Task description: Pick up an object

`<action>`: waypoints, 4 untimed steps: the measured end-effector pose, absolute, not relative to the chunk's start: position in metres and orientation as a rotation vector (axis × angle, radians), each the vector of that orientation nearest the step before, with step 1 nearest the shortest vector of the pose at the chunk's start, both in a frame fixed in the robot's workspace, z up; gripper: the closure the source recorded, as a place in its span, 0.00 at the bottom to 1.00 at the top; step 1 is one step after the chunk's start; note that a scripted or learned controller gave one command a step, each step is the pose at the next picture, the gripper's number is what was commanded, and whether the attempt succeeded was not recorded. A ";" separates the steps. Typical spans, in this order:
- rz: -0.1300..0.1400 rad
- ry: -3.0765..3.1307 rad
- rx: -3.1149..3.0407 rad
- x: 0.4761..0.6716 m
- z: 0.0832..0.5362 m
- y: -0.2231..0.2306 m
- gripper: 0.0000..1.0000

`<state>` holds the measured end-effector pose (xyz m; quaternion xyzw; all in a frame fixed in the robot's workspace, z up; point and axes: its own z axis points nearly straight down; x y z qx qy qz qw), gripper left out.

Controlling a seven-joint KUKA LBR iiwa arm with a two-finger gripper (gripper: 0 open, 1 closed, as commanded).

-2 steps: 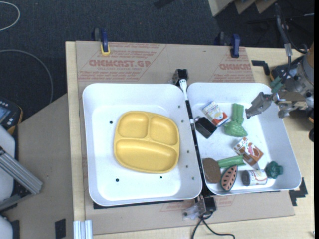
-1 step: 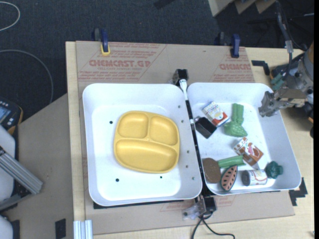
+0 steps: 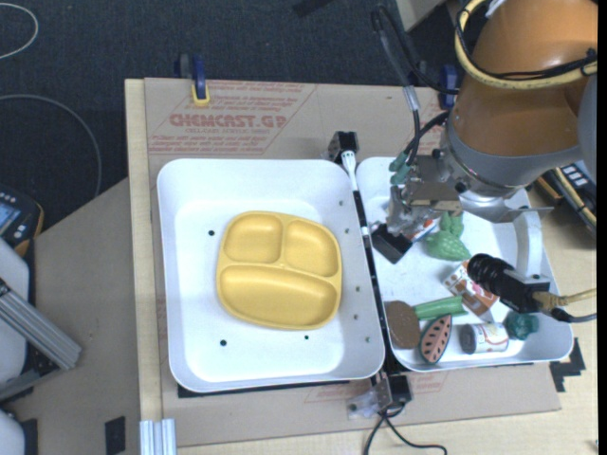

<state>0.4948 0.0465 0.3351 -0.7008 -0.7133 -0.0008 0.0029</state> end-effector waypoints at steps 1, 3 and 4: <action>-0.009 -2.226 -2.223 0.490 0.387 0.035 1.00; 0.016 -2.208 -2.221 0.476 0.178 -0.059 1.00; -0.003 -2.221 -2.226 0.480 0.195 -0.057 1.00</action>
